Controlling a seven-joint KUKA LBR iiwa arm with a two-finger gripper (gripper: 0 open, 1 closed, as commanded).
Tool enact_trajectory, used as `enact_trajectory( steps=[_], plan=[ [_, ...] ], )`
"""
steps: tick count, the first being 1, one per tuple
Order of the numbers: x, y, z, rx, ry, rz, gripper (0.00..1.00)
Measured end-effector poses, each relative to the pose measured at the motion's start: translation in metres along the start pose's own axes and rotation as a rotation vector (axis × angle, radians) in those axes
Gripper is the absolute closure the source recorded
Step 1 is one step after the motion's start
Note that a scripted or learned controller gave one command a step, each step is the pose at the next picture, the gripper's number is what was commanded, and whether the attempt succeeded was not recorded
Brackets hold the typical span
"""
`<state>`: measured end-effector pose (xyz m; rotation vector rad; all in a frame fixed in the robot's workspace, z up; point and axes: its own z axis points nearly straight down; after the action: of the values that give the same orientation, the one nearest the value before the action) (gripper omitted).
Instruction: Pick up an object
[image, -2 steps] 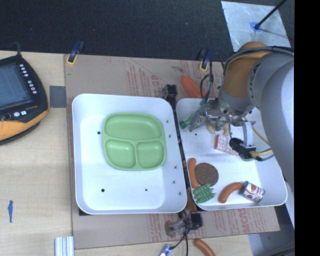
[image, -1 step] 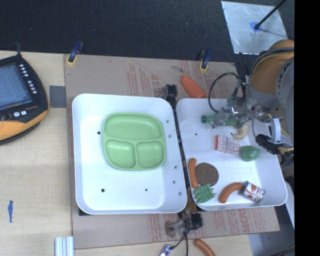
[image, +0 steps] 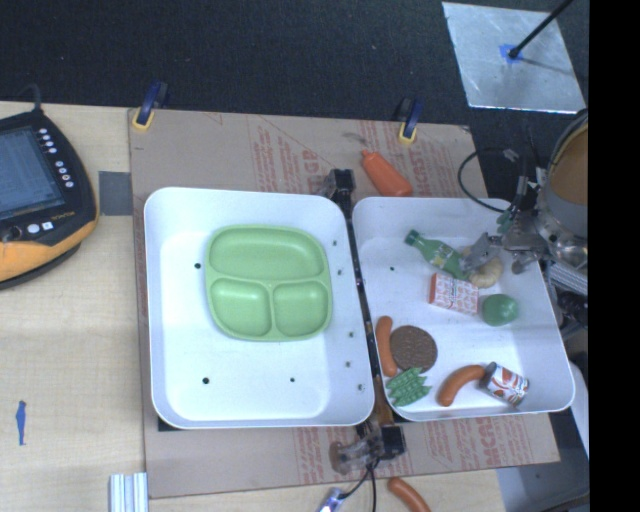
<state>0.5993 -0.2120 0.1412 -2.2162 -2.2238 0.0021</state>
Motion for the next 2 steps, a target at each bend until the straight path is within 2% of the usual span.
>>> enact_trajectory(
  steps=[1,2],
  plan=[
    [0.008,-0.065,0.05,0.002,0.0,-0.001,0.0],
    [0.006,-0.065,0.04,0.003,-0.002,-0.005,1.0]
  ],
)
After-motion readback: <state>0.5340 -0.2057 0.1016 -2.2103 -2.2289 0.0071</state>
